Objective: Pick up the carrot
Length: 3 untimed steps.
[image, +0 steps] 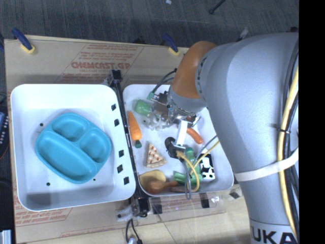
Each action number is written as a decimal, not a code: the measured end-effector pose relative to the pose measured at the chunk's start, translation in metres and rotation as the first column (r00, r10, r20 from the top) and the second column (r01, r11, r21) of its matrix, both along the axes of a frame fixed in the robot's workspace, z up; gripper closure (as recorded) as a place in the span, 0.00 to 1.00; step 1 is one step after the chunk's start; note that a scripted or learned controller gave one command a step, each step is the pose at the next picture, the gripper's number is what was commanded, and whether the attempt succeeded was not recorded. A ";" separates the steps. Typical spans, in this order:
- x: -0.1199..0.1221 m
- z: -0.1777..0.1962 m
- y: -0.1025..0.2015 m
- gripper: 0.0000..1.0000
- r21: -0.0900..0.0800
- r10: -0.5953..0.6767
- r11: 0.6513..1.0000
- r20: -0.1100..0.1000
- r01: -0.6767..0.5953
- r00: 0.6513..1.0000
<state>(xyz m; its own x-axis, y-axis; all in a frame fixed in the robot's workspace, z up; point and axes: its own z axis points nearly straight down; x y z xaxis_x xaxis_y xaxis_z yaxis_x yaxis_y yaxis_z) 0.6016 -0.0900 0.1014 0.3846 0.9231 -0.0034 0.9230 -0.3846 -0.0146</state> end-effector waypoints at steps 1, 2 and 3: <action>-0.028 0.092 0.064 1.00 -0.001 -0.342 0.940 0.007 0.342 0.940; -0.091 0.089 0.112 1.00 -0.005 -0.335 0.942 0.001 0.335 0.942; -0.091 0.098 0.112 1.00 -0.006 -0.328 0.945 -0.007 0.328 0.945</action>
